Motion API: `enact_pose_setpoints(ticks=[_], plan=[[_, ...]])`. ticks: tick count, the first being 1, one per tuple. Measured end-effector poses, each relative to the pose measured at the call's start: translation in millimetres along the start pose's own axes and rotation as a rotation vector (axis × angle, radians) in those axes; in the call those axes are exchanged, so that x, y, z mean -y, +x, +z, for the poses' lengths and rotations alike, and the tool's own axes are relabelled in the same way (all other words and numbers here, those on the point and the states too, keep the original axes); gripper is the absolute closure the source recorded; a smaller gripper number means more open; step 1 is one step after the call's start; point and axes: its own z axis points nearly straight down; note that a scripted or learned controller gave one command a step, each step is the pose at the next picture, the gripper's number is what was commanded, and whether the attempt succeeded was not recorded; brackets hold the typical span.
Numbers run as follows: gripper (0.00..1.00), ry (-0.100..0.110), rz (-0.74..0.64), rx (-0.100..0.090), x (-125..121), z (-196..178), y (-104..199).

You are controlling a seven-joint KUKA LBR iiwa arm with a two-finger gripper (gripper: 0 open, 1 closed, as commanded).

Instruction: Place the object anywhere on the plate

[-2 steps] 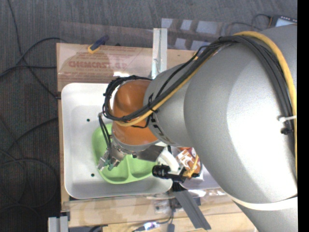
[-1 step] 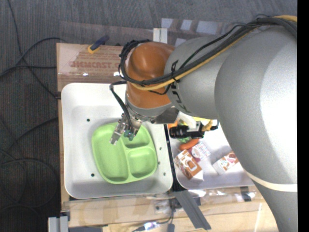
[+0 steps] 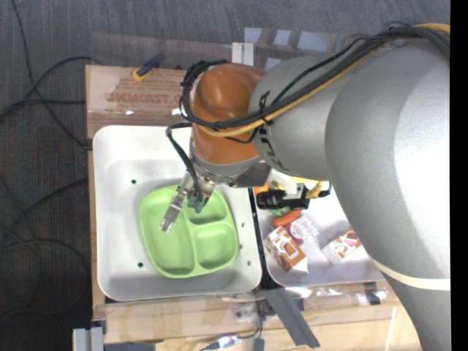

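A light green divided plate lies in the left white bin. My gripper hangs over the plate's upper part, reaching down from the orange wrist band. Its two fingers stand apart, one stretching down-left to the large compartment, the other shorter at the plate's upper divider. A small dark teal object sits right at the shorter finger's tip, over the plate. I cannot tell whether it rests on the plate or touches the finger. Nothing shows in the gap between the fingers.
The right bin holds several small items: orange-and-white packets, a red-and-white carton and a black and yellow piece. The big grey arm covers most of the right side. A cardboard sheet lies behind the bins.
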Motion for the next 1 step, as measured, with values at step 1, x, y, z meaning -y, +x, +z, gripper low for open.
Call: enact_pose_setpoints(ticks=[1], plan=[[0.00, 0.002, -0.124, -0.004, 8.8, 43.8, -34.4]])
